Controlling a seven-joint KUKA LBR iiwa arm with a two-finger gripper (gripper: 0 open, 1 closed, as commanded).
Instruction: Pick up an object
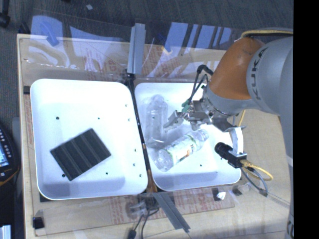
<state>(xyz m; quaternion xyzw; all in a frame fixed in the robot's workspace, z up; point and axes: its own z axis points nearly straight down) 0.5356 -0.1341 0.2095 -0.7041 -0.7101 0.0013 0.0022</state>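
While your gripper (175,119) hangs low in the right bin (164,180), fingers spread apart with nothing between them, you see a labelled clear bottle (180,149) just below it, another clear bottle (155,114) beside, black ribbed panel (80,154) in the left bin (42,91).

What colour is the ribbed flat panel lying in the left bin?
Dark grey to black, the ribbed panel shows clearly in the camera view.

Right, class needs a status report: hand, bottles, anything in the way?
Hand low over right white bin. Two clear plastic bottles there: labelled, plain. Neither gripped. Black ridged panel in left bin.
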